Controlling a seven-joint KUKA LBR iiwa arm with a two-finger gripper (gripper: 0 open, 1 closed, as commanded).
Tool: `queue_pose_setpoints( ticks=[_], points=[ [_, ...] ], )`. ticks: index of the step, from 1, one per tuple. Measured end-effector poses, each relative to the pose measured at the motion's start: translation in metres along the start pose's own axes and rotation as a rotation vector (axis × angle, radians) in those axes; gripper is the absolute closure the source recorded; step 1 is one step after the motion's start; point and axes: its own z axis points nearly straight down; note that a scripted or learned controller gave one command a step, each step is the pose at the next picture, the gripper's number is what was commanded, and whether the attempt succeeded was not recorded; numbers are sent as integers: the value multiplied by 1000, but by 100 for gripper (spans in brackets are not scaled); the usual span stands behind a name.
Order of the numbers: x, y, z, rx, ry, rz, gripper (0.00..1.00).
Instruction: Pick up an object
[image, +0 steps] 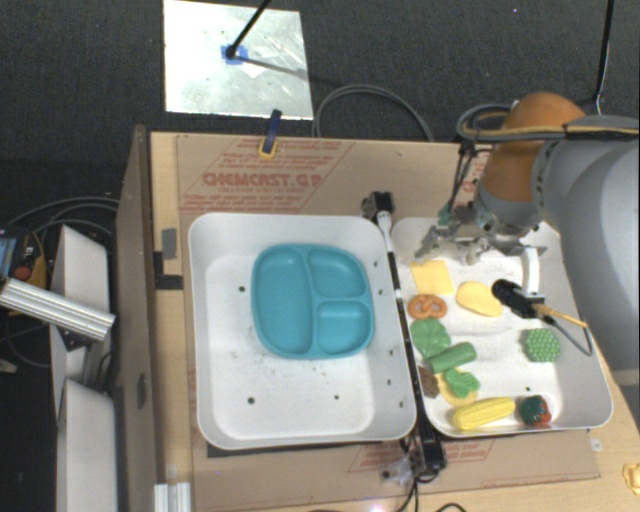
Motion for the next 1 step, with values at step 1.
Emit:
queue_pose_setpoints(
  ticks=[1],
  points=[
    [-30,-1,-1,0,-2,6,0]
  ],
)
